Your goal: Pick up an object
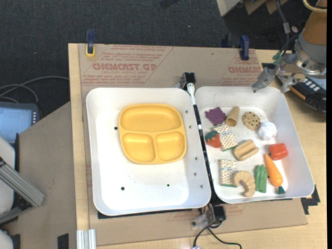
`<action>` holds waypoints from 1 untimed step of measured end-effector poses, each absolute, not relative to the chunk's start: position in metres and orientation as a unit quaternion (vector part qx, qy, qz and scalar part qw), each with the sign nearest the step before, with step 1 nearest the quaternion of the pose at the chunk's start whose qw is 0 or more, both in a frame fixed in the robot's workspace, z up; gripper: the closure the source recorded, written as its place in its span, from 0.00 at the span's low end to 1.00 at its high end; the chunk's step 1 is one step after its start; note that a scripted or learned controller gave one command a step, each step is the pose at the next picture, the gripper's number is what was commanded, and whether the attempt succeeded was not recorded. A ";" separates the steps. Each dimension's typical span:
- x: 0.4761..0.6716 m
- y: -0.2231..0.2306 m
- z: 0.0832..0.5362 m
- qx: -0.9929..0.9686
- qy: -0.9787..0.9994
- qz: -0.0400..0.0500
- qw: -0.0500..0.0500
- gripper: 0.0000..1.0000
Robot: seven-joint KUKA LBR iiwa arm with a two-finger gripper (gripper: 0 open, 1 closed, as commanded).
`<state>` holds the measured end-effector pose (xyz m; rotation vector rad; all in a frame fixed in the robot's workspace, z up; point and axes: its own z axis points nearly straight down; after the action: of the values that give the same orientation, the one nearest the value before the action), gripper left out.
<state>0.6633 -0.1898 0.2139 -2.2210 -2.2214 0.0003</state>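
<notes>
Several toy foods lie in the right bin: purple grapes, a cone, a cookie, a white ball-like piece, a bread roll, a red piece, a carrot and a croissant. My gripper hovers over the bin's far right corner, above and behind the cookie. Its fingers stand open with nothing between them.
The left bin holds a yellow divided plate. Two patterned sandwich pieces, a strawberry and green beans also lie in the right bin. Clamps sit at the board's far edge.
</notes>
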 end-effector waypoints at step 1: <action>0.604 -0.156 0.097 -0.707 -0.707 0.003 0.008 0.00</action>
<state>0.6044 -0.1558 0.0971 -2.2118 -2.2098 0.0109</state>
